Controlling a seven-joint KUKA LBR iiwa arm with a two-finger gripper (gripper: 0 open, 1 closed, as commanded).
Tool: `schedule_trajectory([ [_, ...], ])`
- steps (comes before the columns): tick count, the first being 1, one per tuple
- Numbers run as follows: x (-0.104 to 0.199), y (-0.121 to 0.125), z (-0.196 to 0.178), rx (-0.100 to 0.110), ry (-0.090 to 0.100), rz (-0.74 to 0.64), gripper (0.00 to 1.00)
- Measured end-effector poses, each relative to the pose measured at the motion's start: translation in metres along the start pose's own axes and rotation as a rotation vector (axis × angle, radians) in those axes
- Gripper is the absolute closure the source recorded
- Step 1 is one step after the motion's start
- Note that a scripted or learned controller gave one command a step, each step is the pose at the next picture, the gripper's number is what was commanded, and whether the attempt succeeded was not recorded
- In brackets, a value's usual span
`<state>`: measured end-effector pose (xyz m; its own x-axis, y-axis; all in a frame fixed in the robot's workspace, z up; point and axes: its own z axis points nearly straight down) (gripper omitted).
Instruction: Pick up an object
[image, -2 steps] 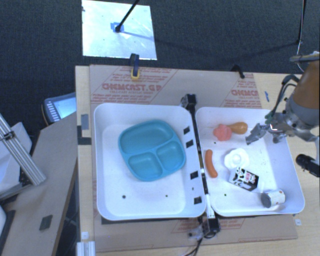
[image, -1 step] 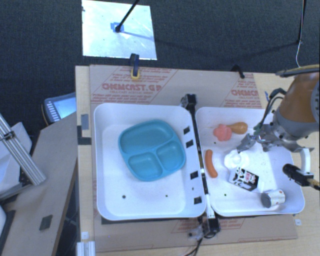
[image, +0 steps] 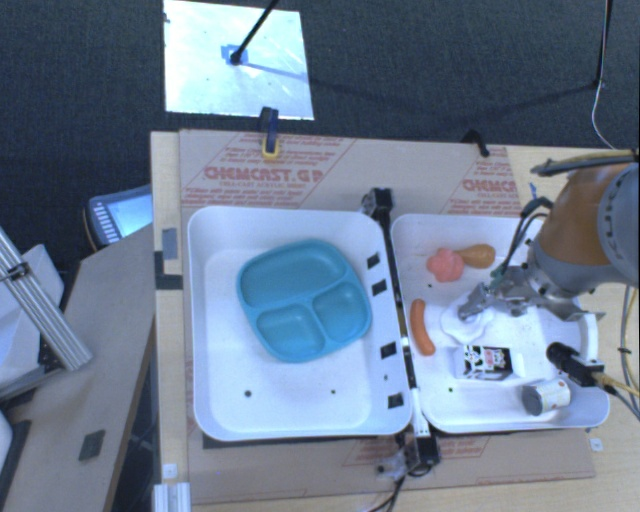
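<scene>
Hot dog (image: 422, 328) beside right bin's (image: 590, 412) left wall, pincer (image: 470, 311) state unclear.

Orange sausage (image: 422, 328) — right bin's left edge

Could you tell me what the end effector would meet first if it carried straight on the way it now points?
The end effector points down and leftward into the right bin. Its tip seems to hang over a small white object, probably first contact, though depth is unclear.
</scene>
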<state>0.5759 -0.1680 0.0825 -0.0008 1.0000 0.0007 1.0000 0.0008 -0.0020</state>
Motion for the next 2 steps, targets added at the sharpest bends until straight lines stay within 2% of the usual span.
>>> schedule_trajectory([
  [1,-0.001,0.002,-0.014,-0.006,-0.002,0.0,1.0],
  [2,0.0,0.008,-0.058,-0.007,-0.002,-0.003,1.0],
])
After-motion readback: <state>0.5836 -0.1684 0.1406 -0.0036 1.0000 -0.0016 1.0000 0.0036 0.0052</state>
